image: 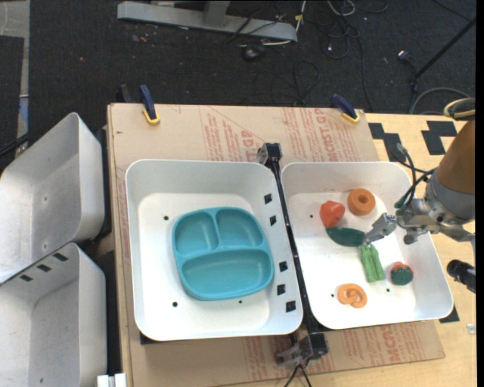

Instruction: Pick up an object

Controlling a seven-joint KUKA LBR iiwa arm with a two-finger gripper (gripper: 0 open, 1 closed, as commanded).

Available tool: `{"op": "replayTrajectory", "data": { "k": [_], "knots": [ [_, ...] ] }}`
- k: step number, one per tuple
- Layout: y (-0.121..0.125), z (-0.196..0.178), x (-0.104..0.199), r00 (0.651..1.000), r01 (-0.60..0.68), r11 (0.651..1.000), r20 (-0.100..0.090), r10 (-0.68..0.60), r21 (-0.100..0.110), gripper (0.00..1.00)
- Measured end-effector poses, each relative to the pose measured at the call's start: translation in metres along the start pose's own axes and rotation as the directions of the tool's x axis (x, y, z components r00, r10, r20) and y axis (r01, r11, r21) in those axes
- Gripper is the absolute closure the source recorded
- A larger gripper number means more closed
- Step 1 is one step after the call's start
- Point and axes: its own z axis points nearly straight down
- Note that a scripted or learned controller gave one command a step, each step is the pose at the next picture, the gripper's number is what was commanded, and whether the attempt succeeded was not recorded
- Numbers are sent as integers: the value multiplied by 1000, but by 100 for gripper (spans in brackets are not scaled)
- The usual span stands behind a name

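Dark floor (60,53) fills the top and left of the view, strewn with black cables (340,30) and a grey metal bar (204,19) lying across the top. Brown board table (197,128) sits on it, printed with faint red lettering and held by two yellow-and-blue clamps (150,106) at its far edge. Two spare white tubs (45,227) stand off the table's left side.

Left bin (144,189) holds a teal divided plate (223,253), three compartments, lying flat near the centre. Right bin (423,295) holds the small objects: green strip (371,263) near the middle, dark teal leaf-like piece (346,236) touching its upper end, red piece (331,213) just above that, orange ring (361,201) beside the red piece toward the far wall, orange curled piece (352,295) near the front wall, small green-and-red item (401,273) to the right.

Arm (461,174) enters from the right over the right bin's edge. Hand (378,229) sits low, just above the green strip's upper end; whether its fingers are spread or pressed together I cannot tell. Nothing visibly between them.
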Motion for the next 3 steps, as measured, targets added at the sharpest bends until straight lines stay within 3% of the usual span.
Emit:
{"op": "replayTrajectory", "data": {
  "k": [2, 3],
  "knots": [
    [3, 76, -4, 1000, -1, 1000, 0, 1, -1, 0],
    [4, 64, -4, 1000, 0, 1000, 1, 0, -3, 100]
  ]
}}
